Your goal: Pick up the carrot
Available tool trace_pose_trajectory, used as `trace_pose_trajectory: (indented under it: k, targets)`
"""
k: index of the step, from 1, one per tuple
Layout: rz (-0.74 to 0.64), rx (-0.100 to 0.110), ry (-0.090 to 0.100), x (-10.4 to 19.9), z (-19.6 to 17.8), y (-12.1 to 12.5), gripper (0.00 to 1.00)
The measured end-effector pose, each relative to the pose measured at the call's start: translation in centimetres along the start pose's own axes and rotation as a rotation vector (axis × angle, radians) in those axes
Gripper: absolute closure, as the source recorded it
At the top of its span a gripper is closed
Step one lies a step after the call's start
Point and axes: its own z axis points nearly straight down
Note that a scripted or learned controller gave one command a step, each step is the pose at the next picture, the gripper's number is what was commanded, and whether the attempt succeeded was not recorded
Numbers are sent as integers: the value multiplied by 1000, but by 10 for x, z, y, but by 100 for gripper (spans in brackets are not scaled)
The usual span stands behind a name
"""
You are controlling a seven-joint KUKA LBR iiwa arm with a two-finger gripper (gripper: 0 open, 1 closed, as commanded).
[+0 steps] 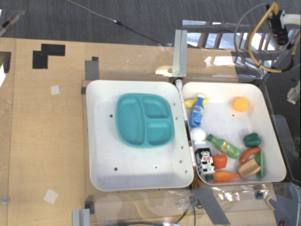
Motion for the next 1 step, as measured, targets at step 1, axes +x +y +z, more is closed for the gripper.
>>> trace_pose_trajectory:
  k: [1]
  targets:
    - [-306, 1, -1, 54, -14, -26, 100]
